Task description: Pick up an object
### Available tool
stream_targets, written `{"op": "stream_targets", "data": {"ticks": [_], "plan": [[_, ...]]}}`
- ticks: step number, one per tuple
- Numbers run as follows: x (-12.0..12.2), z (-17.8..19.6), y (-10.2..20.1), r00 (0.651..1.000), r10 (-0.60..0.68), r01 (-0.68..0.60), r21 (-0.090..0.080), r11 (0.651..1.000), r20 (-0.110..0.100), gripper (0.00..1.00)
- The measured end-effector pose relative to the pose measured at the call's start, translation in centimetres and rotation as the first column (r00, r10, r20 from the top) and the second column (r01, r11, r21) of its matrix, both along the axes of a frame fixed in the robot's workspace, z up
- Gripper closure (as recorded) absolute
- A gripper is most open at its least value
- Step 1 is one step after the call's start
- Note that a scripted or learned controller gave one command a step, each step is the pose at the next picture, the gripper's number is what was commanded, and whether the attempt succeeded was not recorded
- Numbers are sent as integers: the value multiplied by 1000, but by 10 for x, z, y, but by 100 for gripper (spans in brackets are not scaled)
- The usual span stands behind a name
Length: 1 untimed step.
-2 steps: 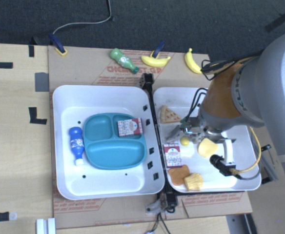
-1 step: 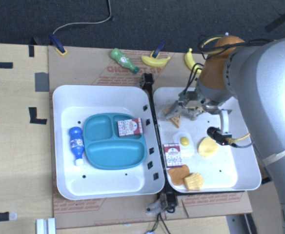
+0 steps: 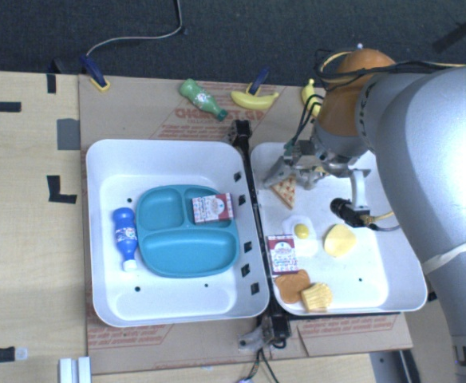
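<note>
My gripper (image 3: 295, 171) hangs over the far left corner of the right bin (image 3: 392, 290), just above a pizza slice (image 3: 283, 191) that lies under its tip. Nothing shows as held. Also in this bin are a fried egg (image 3: 301, 231), a yellow lump (image 3: 339, 241), a red and white carton (image 3: 282, 254), a brown bun (image 3: 291, 284) and a yellow waffle piece (image 3: 317, 296). The left bin (image 3: 109, 166) holds a blue divided plate (image 3: 181, 242) with a small carton (image 3: 211, 208) on it, and a blue bottle (image 3: 124, 236) beside the plate.
Behind the bins, a green bottle (image 3: 202, 99) and a banana (image 3: 254, 98) lie on the cardboard. The ridge where the two bins meet (image 3: 249, 206) runs close to the left of the gripper. The arm's grey bulk covers the right bin's far right side.
</note>
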<state>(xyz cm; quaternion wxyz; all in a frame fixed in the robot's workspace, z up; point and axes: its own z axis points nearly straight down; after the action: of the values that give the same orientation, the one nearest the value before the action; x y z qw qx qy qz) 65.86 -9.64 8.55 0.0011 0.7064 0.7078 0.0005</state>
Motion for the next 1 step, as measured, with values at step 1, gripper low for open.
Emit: {"op": "stream_targets", "data": {"ticks": [1], "plan": [[8,0,1,1000,0,0,0,1000,-2,0]]}}
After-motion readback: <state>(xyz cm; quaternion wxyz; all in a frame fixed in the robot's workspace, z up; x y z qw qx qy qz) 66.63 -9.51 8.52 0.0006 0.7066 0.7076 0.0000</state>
